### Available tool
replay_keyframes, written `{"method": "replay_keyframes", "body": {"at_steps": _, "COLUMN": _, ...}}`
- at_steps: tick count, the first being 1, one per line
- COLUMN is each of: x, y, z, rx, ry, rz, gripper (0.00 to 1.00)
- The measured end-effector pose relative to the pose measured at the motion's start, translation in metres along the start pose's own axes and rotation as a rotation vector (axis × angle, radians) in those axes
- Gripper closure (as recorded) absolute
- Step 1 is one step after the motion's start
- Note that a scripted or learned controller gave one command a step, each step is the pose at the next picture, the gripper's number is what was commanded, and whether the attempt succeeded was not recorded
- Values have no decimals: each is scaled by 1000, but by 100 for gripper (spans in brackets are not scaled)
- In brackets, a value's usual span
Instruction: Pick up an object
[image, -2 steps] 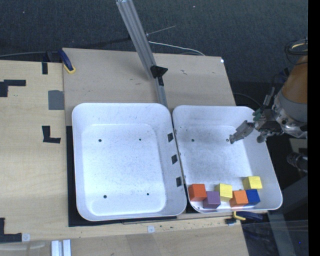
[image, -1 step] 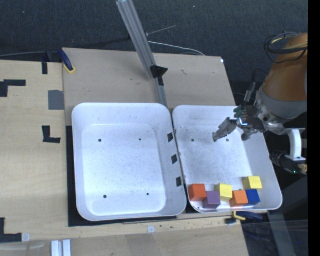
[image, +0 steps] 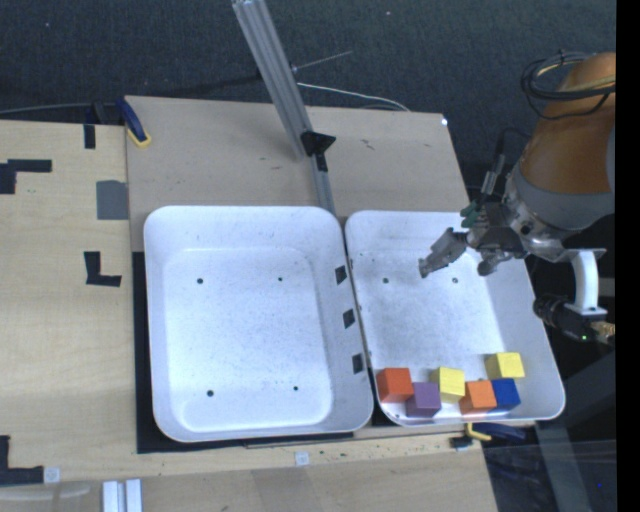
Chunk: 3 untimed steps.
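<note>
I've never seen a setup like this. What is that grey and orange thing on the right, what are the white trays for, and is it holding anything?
You are looking down at a slant from one fixed camera above a bench. The grey and orange thing is a robot arm reaching in from the right. At its tip is a gripper, a two-finger claw, hanging over the right bin with nothing visible between its fingers. The two white trays are shallow bins side by side. Small coloured blocks lie along the right bin's near edge: two orange ones, two yellow ones, a purple one and a blue one. The arm's job is to pick one up.
</note>
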<state>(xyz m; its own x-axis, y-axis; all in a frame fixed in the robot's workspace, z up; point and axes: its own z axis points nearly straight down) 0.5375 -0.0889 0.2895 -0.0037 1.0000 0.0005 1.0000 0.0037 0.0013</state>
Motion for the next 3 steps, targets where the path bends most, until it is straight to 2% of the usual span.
{"method": "replay_keyframes", "body": {"at_steps": 1, "x": 46, "y": 2, "z": 1, "rx": 3, "ry": 1, "rz": -2, "gripper": 0}}
{"method": "replay_keyframes", "body": {"at_steps": 2, "x": 121, "y": 0, "z": 60, "rx": 9, "ry": 1, "rz": -5, "gripper": 0}}
{"method": "replay_keyframes", "body": {"at_steps": 3, "x": 140, "y": 6, "z": 101, "rx": 9, "ry": -1, "rz": 1, "gripper": 0}}
